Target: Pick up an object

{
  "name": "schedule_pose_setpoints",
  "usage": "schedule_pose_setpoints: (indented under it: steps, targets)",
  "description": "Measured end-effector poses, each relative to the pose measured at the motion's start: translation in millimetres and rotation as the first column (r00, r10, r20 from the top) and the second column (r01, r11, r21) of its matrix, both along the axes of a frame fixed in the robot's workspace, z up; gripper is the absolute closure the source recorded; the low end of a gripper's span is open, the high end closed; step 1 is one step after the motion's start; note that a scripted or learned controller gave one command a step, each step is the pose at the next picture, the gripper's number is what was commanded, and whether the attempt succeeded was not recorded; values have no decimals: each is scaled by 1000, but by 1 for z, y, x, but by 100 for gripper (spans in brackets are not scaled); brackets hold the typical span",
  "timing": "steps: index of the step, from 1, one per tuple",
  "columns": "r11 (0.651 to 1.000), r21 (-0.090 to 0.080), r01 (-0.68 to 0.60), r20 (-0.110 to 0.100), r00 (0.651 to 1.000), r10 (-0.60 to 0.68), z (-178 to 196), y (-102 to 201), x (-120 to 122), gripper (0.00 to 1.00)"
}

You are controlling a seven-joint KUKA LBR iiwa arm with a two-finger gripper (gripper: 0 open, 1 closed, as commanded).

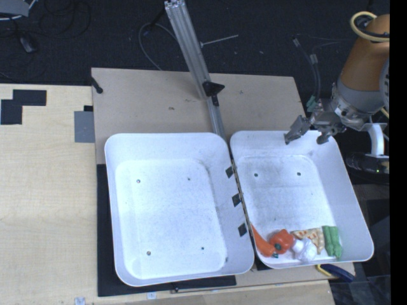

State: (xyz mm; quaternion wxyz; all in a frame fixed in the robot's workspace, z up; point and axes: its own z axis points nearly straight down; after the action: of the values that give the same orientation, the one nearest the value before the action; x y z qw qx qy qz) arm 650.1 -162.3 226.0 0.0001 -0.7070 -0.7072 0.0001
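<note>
The robot's gripper (310,130) hangs open over the far right corner of the right bin (289,170), nothing between its fingers. The objects crowd the bin's near edge: an orange toy (275,241), a white lump (305,250), a green piece (332,240). A slanted metal rail (194,56) crosses behind the left bin (168,202).

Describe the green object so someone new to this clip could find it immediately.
Start at the right bin, the one nearer the arm, and go to its near edge, where a few small items huddle. The green object is the rightmost, beside a pale tan piece and a white lump. It is the only green, upright oblong one.
</note>
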Motion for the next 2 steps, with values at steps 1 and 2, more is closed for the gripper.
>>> schedule_pose_setpoints:
  steps: [1, 2]
  targets:
    - [1000, 0, 0, 4, 1000, 0, 65, 10, -3, 0]
    - [997, 0, 72, 1, 997, -72, 90, -10, -17, 0]
